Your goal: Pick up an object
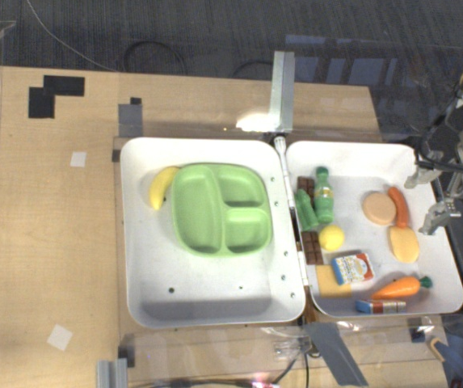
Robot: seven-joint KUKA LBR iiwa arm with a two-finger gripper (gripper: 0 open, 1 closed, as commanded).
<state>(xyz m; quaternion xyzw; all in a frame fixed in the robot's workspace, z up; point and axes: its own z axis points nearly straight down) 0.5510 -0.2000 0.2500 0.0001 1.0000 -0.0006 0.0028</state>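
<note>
Writing on the small carton (351,267) in the right bin (352,153) is too fine for me to read; I only make out red, blue and white print. The green bottle (323,194) has a pale label, also illegible. Beside it lie a second green piece (305,210), a dark brown bar (312,241) along the bin's left wall, and a lemon (331,238). Further right I see a tan disc (380,208), an orange sausage (399,206), a yellow potato-like lump (405,245), a carrot (399,288) and a blue marker (379,305). The left bin (146,289) holds a green divided tray (219,207) with a banana (161,187) touching its left edge. The bench (45,241) is pale wood with black squares; dark carpet lies behind. The gripper (445,200) sits at the right bin's right rim; I cannot tell its state.
</note>
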